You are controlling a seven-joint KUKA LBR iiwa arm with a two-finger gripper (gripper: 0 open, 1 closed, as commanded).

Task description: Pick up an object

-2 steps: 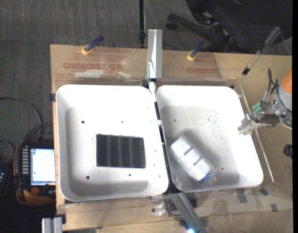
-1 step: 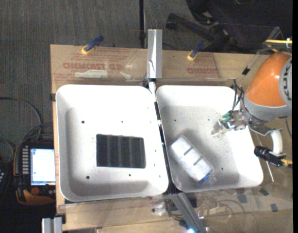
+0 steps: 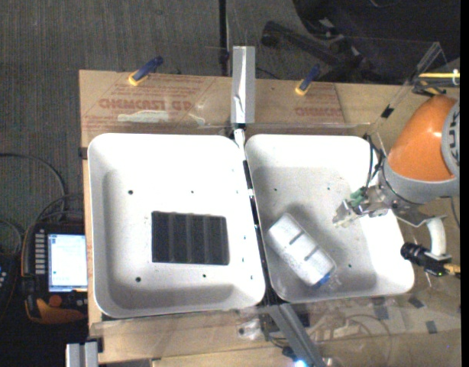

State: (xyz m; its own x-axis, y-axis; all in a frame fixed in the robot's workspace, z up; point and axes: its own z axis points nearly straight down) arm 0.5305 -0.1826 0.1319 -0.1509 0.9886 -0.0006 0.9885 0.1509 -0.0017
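The arm is cut off at the picture's edge at 3 o'clock, so most of it is out of sight. The gripper is small and blurry, with its tip hard to make out. The clear bottle is see-through, and the end at 5 o'clock, maybe a blue cap, fades into the white bin.

Single fixed camera above bench, slanted down, both bins framed.
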